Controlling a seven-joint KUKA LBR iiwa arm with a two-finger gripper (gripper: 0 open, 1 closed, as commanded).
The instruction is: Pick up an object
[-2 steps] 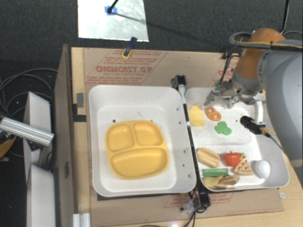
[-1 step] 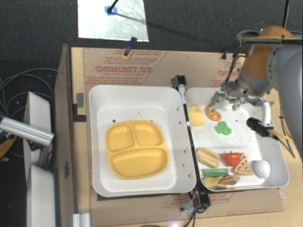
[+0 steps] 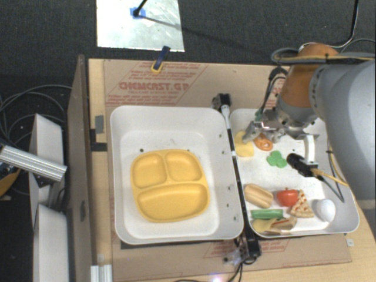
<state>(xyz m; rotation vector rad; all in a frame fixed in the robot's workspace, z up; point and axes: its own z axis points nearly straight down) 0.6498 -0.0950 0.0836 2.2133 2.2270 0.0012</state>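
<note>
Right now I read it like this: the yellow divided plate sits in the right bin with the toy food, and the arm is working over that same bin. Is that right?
Not quite. The camera view shows the yellow divided plate alone in the left bin, not the right one. The toy food, such as the hot dog and tomato, lies in the right bin, and the arm does reach over that bin.

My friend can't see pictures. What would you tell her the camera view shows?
A grey robot arm with an orange band reaches from the right, its gripper low over toy food in the right white bin, near an orange ring and a yellow piece. The left white bin holds a yellow divided plate.
</note>
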